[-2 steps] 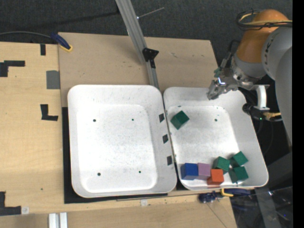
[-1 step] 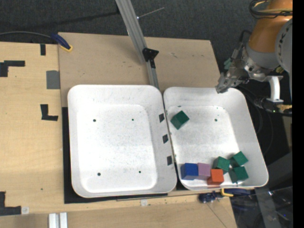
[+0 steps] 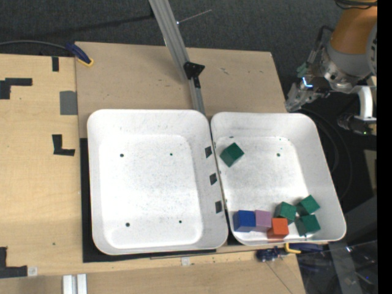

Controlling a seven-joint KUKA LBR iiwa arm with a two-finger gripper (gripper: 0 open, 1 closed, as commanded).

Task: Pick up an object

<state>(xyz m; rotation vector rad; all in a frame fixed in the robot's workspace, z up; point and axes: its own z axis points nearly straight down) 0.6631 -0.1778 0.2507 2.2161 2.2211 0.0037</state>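
The right bin (image 3: 312,164) holds a green cube (image 3: 231,154) lying alone near its far left corner. Along its near edge sits a cluster: a blue cube (image 3: 245,219), a purple cube (image 3: 263,218), an orange cube (image 3: 279,227) and three green cubes (image 3: 286,211) (image 3: 309,204) (image 3: 307,225). My gripper (image 3: 297,97) hangs outside the bin, just past its far right corner, under the arm's orange band (image 3: 354,32). It is well away from every cube, and nothing shows in it.
The left bin (image 3: 98,164) lies beside the right one. A slanted metal rail (image 3: 174,35) runs down from the top to the gap between the bins. A blue clamp (image 3: 81,52) lies at the far left and another (image 3: 272,253) by the near edge.
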